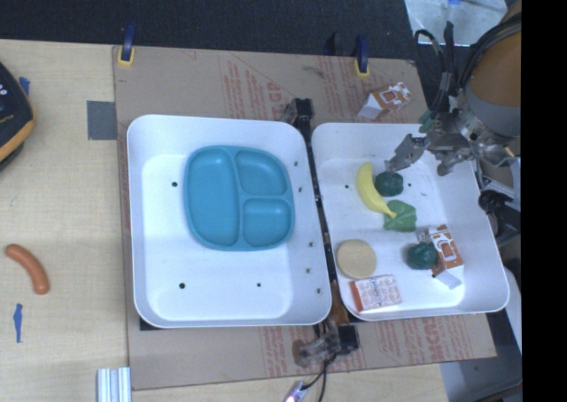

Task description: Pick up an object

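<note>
While the gripper hung over the upper part of the right bin with its fingers spread and nothing between them, seven things lay in that bin: one banana, two dark green round pieces, one lighter green piece, one tan disc, and two small cartons. The upper dark green piece sat just below the fingertips, touching the banana. The left bin held one blue divided plate, with bare floor around it. One sausage lay on the bench, well apart.
</note>
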`<state>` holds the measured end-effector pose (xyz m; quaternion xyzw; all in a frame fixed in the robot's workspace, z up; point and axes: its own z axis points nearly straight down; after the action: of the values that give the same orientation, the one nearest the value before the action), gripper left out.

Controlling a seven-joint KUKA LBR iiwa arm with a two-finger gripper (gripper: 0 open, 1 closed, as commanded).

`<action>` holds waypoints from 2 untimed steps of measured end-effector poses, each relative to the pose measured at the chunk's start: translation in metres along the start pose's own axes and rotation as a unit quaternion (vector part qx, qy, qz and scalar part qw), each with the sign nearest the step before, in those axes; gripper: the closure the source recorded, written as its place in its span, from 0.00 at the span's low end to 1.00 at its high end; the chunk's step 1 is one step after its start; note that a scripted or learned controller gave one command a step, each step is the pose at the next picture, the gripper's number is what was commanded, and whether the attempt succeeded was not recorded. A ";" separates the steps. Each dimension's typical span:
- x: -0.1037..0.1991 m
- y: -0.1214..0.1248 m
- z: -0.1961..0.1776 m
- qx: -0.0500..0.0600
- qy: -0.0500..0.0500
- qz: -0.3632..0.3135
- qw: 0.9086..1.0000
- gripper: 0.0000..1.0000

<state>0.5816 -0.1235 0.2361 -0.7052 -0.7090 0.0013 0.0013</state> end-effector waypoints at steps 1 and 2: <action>-0.024 0.022 0.145 0.000 -0.001 0.000 1.000 0.00; -0.071 0.056 0.035 -0.002 -0.001 0.001 1.000 0.00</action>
<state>0.6374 -0.1939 0.2011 -0.7062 -0.7080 0.0004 -0.0007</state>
